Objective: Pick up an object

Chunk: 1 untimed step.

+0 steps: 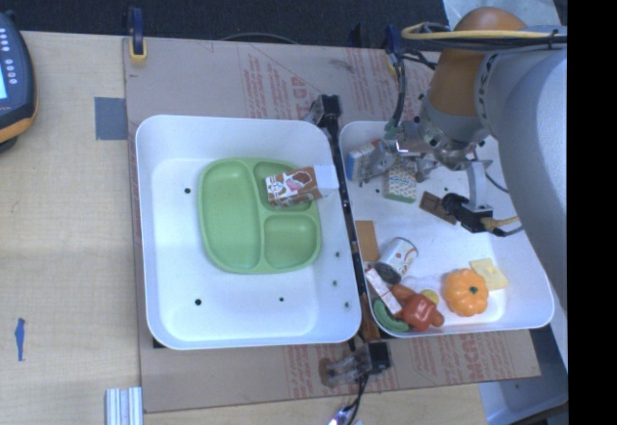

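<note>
The grey arm with an orange band reaches in from 3 o'clock. Its gripper hangs low over the 11 o'clock corner of the right-hand shallow white bin. From this slant it cannot be told whether the hand is wide, narrow or holding anything.

The nearest object is a small pale square packet with a greenish face, lying flat on the bin floor just at the gripper's 6 o'clock. At the gripper's 9 o'clock, close against the bin's left wall, sits a small blue-and-white pack. At about 4 o'clock from the gripper lies a short brown-and-black piece, near the packet but apart from it.

Further down the bin the things crowd together. A white cylindrical can with a printed label lies tilted near the left wall, beside a flat brown card strip. At the bin's 6 o'clock edge a red lumpy toy rests against a green rounded piece. Just at their 3 o'clock is a small orange pumpkin, with a pale yellow block beside it at 1 o'clock.

The left-hand shallow white bin holds a green plastic divided plate. A small brown-and-white carton lies on the plate's 2 o'clock compartment, well apart from the gripper.
</note>
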Each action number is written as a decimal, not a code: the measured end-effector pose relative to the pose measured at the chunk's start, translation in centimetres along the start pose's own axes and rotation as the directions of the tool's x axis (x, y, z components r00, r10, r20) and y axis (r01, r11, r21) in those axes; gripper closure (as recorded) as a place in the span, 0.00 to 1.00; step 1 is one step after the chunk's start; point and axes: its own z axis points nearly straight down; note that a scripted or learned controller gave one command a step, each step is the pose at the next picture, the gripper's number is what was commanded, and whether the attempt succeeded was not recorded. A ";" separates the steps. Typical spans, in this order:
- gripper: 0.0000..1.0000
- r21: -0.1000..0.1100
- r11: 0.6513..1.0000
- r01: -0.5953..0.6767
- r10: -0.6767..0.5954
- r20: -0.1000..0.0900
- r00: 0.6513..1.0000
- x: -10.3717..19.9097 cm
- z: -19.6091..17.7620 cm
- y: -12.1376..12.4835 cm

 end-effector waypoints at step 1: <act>0.00 -0.017 1.000 -0.005 0.005 -0.002 1.000 -4.8 -0.1 -1.1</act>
